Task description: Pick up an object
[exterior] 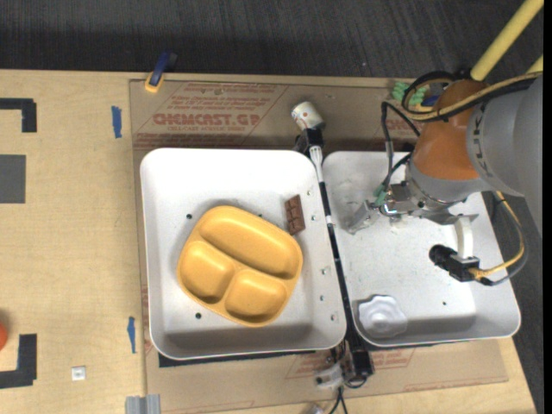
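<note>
The bench (69,257) was a pale wooden surface bearing two shallow white bins side by side. The left bin (172,179) held a yellow divided plate (240,263) lying across its middle, with a small brown block (294,215) just beside the plate's upper right edge, near the bin's right wall. The right bin (492,309) held a small clear cup or lid (380,315) near its lower left corner. The grey arm (483,145) with its orange band reached into the right bin from the right, and the gripper (360,220) hung low over the bin's upper left part, well apart from the clear piece. Whether its jaws were wide or narrow I could not tell — the wrist and cables hid them, and nothing showed between them.

The likely step was reaching for something to grasp. The nearest candidate seemed the clear piece, and doing it well would mean centring above it before descending, since it sat close to the bin's wall. It looked small, pale and see-through, rounded with a thin rim — probably light and easy to push aside or slip, so a square, gentle close would suit it.
</note>
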Robot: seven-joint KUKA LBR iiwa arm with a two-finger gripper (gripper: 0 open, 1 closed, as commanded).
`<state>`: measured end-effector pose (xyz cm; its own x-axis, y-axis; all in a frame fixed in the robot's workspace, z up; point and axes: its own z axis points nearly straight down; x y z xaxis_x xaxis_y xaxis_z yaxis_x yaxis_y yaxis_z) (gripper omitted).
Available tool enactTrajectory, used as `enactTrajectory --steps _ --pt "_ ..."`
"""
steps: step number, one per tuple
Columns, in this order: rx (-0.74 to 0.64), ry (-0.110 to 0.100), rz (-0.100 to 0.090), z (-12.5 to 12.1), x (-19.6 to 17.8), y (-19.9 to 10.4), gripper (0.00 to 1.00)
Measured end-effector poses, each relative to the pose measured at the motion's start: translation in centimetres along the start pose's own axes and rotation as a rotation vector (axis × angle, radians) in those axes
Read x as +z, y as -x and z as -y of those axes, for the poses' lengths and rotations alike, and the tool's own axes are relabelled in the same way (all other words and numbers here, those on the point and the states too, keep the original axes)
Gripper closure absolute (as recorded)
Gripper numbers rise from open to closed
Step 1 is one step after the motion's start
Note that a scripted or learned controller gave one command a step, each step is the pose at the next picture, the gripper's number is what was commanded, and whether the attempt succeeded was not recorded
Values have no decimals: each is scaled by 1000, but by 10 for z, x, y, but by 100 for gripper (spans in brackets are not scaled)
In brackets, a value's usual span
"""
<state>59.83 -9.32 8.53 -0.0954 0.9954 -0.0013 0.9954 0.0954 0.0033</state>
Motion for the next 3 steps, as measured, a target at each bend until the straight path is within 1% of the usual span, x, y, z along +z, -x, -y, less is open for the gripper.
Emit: enactTrajectory --steps 1,2,3 --pt "1 3 -1 -1 -10 -1 100" --pt "1 3 -1 -1 -10 -1 0" --pt "6 -4 -2 78 0 10 0"
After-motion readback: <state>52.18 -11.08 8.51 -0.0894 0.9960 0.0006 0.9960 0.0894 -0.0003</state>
